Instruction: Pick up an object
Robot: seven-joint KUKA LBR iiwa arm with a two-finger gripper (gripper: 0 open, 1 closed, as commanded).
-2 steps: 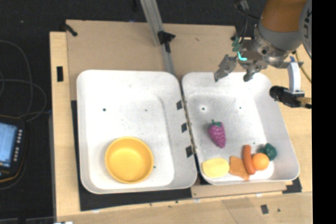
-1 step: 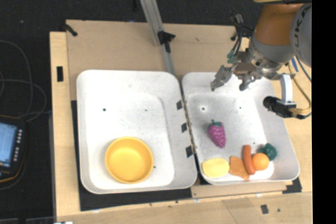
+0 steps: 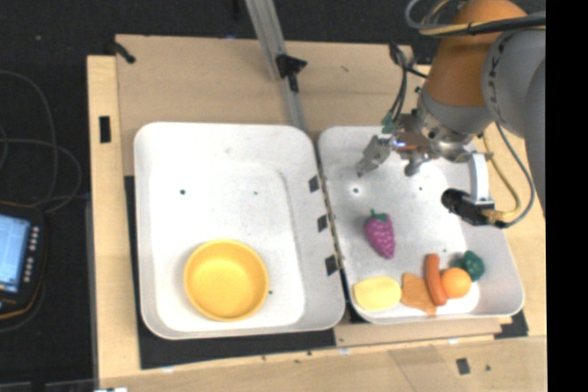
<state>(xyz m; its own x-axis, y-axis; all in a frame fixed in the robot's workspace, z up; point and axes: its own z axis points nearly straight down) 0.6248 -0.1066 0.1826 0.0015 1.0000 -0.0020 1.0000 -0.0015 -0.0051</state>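
Note:
My gripper (image 3: 395, 162) hangs over the far part of the right bin (image 3: 413, 197), open, with nothing between its two grey fingers (image 3: 372, 155). Below it in the bin lies a purple toy grape bunch (image 3: 380, 234) with a green stem. Along the bin's near edge sit a pale yellow piece (image 3: 377, 293), an orange carrot (image 3: 434, 278), an orange round fruit (image 3: 456, 282) and a dark green item (image 3: 472, 264). The gripper is well above and behind all of these, touching none.
The left bin (image 3: 220, 170) holds a yellow bowl (image 3: 226, 279) at its near side. A metal pole (image 3: 262, 14) slants up from between the bins. A black cable part (image 3: 464, 205) hangs off the arm over the right bin's right side.

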